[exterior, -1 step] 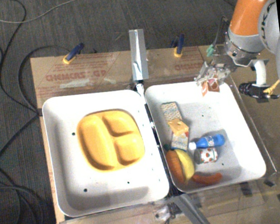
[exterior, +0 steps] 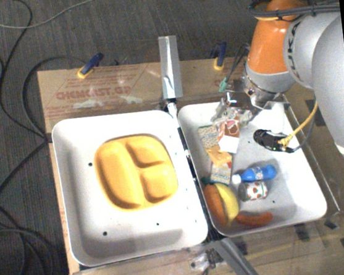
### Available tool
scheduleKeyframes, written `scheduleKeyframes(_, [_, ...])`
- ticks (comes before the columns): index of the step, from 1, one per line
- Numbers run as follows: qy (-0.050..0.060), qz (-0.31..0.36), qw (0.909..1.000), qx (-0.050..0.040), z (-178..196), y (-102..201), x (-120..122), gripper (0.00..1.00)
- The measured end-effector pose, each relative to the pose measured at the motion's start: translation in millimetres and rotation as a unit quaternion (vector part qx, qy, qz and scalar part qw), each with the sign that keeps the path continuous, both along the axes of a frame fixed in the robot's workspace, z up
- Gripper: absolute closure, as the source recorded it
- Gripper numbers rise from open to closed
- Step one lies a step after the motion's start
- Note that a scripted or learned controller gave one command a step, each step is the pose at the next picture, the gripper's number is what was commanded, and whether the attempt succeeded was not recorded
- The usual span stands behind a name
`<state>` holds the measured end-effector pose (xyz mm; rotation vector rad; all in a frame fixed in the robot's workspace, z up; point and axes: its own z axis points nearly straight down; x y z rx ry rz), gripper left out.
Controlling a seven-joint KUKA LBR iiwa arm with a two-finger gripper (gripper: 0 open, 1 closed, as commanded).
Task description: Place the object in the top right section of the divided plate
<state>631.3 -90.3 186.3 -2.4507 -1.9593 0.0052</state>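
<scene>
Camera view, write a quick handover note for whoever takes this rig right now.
Tool: low over the back of the right bin, among the packets; open or shut cannot be told, and nothing is seen held.
Divided plate: yellow, in the left bin, with nothing in its top right section.
Right bin's items: a blue-capped bottle, a small can, a banana, a carrot, a sausage.
Done: nothing placed yet.
Left: grasp an object, carry it over, set it in the top right section.
</scene>
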Motion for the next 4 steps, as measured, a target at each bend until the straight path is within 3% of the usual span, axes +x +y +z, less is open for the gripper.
scheduleKeyframes(1, [0.0, 0.077, 0.9971, 0.0, -4.1, 118.3, -58.5, 1.0])
scheduleKeyframes(2, [-0.002, 0.205, 0.9788, -0.0004, 80.0, 127.0, -72.9, 1.0])
scheduleKeyframes(3, [0.0, 0.218, 0.9759, 0.0004, 35.1, 166.6, -116.1, 1.0])
scheduleKeyframes(4, [-0.001, 0.249, 0.9685, -0.0005, 16.2, 162.8, -47.6, 1.0])
